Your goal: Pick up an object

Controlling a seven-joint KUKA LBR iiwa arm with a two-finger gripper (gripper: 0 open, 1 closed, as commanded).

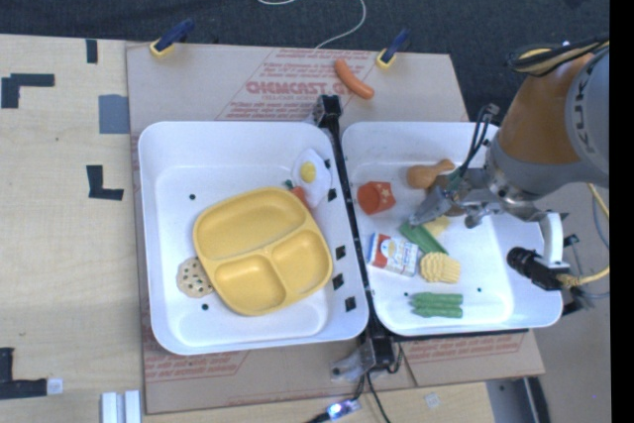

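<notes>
My gripper hangs low over the middle of the right bin, and its two fingers look spread, with nothing seen between them. Just below it lie a small yellow piece and a green cucumber. A brown roll sits just up-left of it, and a red tomato-like toy lies further left. Closer to the front are a corn cob, a small white carton and a green bean pod.
The left bin holds a yellow divided plate, a cookie and a fried egg. A toy hot dog lies on the cardboard behind the bins. The arm's grey and orange body covers the right bin's right side.
</notes>
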